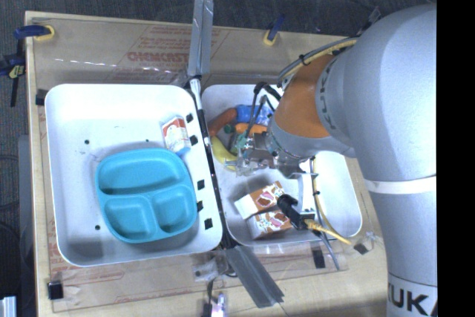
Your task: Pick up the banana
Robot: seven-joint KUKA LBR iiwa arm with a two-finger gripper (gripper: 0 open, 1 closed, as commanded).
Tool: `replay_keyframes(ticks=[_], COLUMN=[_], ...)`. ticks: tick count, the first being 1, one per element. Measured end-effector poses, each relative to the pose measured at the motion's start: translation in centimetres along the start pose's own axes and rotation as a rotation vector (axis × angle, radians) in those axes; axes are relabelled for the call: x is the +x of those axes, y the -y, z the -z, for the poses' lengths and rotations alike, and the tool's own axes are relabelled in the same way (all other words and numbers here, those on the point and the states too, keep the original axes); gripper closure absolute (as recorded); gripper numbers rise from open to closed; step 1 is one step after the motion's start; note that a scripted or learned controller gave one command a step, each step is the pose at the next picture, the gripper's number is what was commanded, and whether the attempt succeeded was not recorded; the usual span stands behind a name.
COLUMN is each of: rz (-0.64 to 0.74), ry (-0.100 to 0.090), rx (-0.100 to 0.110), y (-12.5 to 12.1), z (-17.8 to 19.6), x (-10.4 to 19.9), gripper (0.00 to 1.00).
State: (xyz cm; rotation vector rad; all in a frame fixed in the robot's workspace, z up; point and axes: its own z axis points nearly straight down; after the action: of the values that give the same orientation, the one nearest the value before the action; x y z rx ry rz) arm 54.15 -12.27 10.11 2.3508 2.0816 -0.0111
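1. I see the arm (371, 100) reaching down into the right bin (343, 182), its wrist covering the bin's upper middle.
2. The end effector (249, 152) sits low among the clutter there; I cannot tell how it stands.
3. The banana (221, 148) lies at the right bin's left side, just beside the end effector, partly hidden.
4. Two small cartons (266, 210) lie nearer the front of that bin.
5. The left bin (70, 122) holds a blue divided tray (145, 193) and a small carton (175, 134).

Yellow banana (221, 151) in right bin (349, 189)
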Motion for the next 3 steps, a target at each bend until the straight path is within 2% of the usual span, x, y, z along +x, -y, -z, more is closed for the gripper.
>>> replay_keyframes(ticks=[1,2,3], rz=[-0.357,-0.079,0.131], ry=[-0.007,-0.007,-0.006], rx=[0.005,0.001,-0.001], y=[-1.7,-9.5,-10.8], z=[-1.1,-1.0,9.1], x=[2.2,2.5,6.2], gripper=[1.00,1.00,1.00])
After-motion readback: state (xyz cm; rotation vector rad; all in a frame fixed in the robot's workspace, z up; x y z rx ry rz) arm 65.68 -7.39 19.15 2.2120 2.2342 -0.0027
